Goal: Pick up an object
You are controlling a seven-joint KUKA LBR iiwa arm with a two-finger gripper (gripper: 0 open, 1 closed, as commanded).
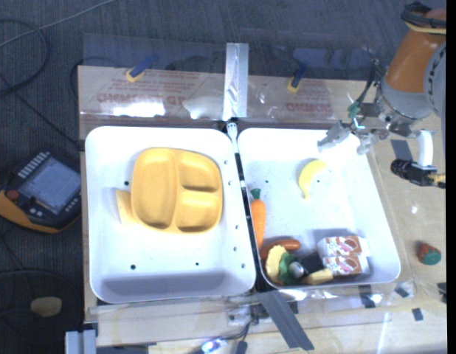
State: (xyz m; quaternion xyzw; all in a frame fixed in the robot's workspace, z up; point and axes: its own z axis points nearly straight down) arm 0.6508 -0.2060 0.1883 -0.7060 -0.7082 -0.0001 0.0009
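Banana lies alone mid-bin, carrot and carton well apart; jaws near it, state unclear.

- Divided tray lies in the left bin
- Right bin: banana at back, carrot by the left wall, carton in front (beside other small toys)

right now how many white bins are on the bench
2. The left bin holds a yellow tray; the right bin holds a banana, a carrot and other items.
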